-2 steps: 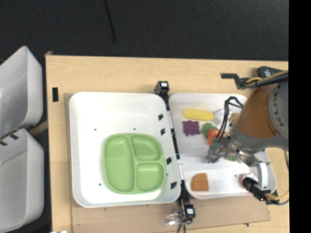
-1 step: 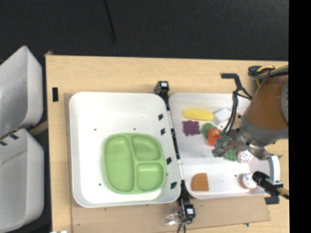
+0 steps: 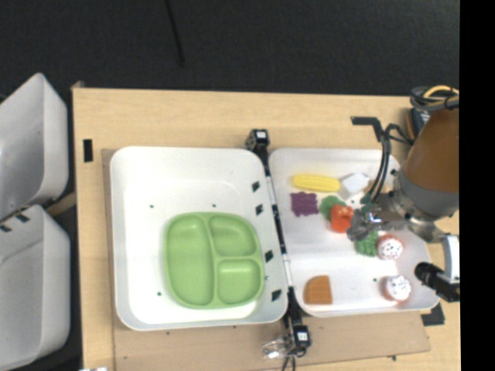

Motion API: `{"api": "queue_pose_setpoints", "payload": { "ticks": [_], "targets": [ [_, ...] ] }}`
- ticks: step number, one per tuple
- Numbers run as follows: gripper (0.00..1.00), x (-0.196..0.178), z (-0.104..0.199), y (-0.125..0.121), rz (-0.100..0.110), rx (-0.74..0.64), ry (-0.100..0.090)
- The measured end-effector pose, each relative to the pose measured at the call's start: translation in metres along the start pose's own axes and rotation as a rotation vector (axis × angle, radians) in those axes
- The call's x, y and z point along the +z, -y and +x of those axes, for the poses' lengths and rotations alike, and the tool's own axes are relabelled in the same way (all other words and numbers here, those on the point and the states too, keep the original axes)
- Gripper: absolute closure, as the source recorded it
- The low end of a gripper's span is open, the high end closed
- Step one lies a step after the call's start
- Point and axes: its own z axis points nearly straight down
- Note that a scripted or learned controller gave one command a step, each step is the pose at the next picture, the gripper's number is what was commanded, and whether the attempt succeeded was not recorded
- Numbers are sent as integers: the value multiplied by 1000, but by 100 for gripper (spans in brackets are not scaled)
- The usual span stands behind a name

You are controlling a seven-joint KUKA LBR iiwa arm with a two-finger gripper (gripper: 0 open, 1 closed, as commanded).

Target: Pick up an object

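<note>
The toys lie together in the right bin (image 3: 309, 165), so the arm (image 3: 433, 161) reaches in there. Its fingers (image 3: 363, 226) hang low by the red toy (image 3: 341, 218). How wide they are is too hard to tell.

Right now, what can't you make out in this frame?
- Hand: fingers lost in clutter, open or shut unclear; a grasp can't be confirmed.
- Green item below it: partly covered by the hand, identity unclear.
- Two round items: markings too small.
- Arm: cut by right edge.
</note>
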Motion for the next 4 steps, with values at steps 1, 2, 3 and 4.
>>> {"api": "queue_pose_setpoints", "payload": {
  "ticks": [1,2,3,4],
  "targets": [
    [100,-31,-1,-2,1,0,0],
    [100,-35,18,-42,2,-2,-1],
    [100,-23,36,-99,1,-2,0],
    [100,-39,37,-118,1,-1,-1]
  ]
}}
